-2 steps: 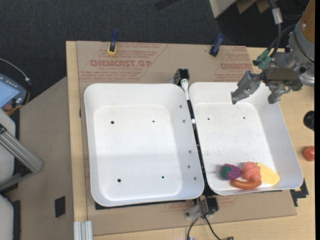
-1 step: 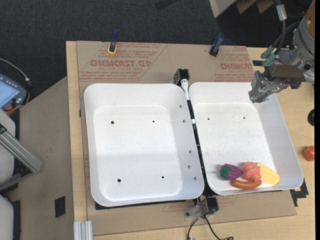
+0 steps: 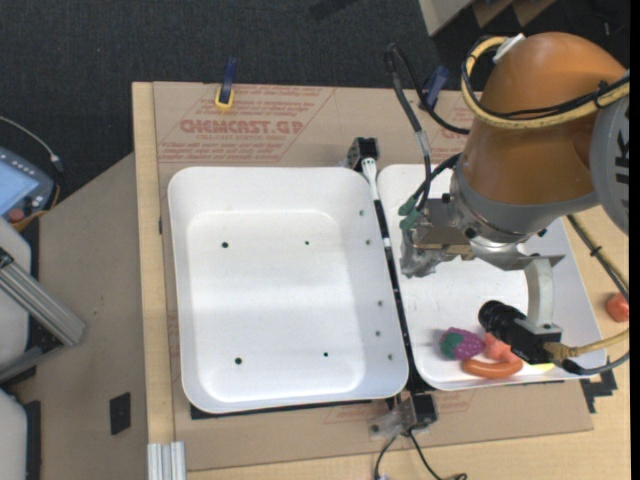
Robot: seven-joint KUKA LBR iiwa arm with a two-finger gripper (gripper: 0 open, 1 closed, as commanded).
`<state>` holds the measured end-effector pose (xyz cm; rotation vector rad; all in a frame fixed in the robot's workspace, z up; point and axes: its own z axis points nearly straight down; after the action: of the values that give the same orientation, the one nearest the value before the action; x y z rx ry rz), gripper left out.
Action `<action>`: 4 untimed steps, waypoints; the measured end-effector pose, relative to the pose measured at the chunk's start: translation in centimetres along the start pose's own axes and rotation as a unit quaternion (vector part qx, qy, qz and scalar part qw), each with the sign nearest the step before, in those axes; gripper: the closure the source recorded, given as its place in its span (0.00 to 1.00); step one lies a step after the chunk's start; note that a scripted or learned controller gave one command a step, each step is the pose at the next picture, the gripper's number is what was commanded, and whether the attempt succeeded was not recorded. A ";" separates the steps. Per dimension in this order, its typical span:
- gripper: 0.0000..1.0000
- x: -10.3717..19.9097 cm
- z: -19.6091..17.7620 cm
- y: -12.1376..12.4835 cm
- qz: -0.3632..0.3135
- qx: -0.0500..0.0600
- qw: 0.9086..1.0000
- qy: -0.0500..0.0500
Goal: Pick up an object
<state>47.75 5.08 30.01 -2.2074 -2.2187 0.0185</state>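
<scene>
My gripper [image 3: 418, 260] hangs over the left part of the right bin [image 3: 440, 313], close to the wall shared with the left bin. Nothing shows beneath it or in it. In the right bin's near corner lie a purple and green toy [image 3: 460, 343], a small orange-pink piece [image 3: 496, 347] and a curved orange piece [image 3: 490, 367], touching one another. They sit below and to the right of the gripper, a short way apart from it. The arm's big orange and grey wrist hides the far part of the right bin.
The left bin [image 3: 180, 268] stands beside the right one on a brown cardboard sheet [image 3: 250, 118]. A small orange object [image 3: 618, 308] lies on the bench outside the right bin's right rim. Cables run over the bins' far side.
</scene>
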 end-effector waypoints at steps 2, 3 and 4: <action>1.00 -0.3 -2.8 0.2 0.004 -0.010 1.000 0.000; 1.00 -0.3 -3.9 0.3 0.004 -0.011 1.000 0.000; 1.00 4.8 -18.3 0.0 0.000 -0.015 1.000 0.001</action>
<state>47.98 9.87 48.34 -2.2210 -2.2321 -0.0180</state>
